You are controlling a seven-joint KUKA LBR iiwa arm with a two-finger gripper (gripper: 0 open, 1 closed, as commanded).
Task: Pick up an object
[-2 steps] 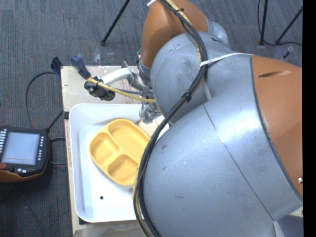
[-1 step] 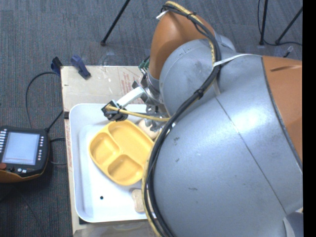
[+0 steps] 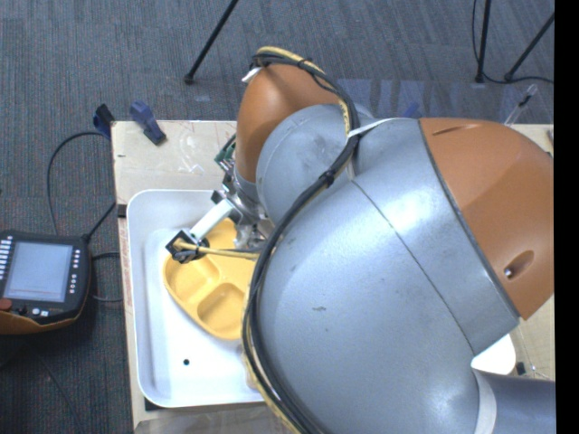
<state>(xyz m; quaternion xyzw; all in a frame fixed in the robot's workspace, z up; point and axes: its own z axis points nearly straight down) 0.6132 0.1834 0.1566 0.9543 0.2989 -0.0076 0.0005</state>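
– While the grey arm (image 3: 380, 278) covers most of the camera view from the right, where is the gripper (image 3: 244, 229)?

– It is low over the left bin (image 3: 145, 242), at the far right part of it, mostly hidden under the wrist and the orange band (image 3: 271, 107). Whether it is open or closed cannot be told from this angle, and nothing can be seen in its grasp.

– And what is there to pick up?

– One yellow tray (image 3: 204, 301) with moulded compartments lies flat on the bin floor, toward the bin's right side. Its right portion disappears beneath the arm. The gripper is above the tray's far end; whether it touches the tray cannot be told.

– Anything else in that bin?

– One small dark speck (image 3: 186, 362) sits on the white floor near the front, well apart from the tray.

– What about the surroundings?

– The bin rests on a pale wooden bench (image 3: 149, 156). Two blue clamps (image 3: 145, 121) are at the bench's far left corner. On the grey carpet to the left lies a teach pendant (image 3: 41, 278) with a screen, its dark cable (image 3: 68, 147) curling toward the bench. Thin black stand legs (image 3: 213, 30) cross the carpet at the top.
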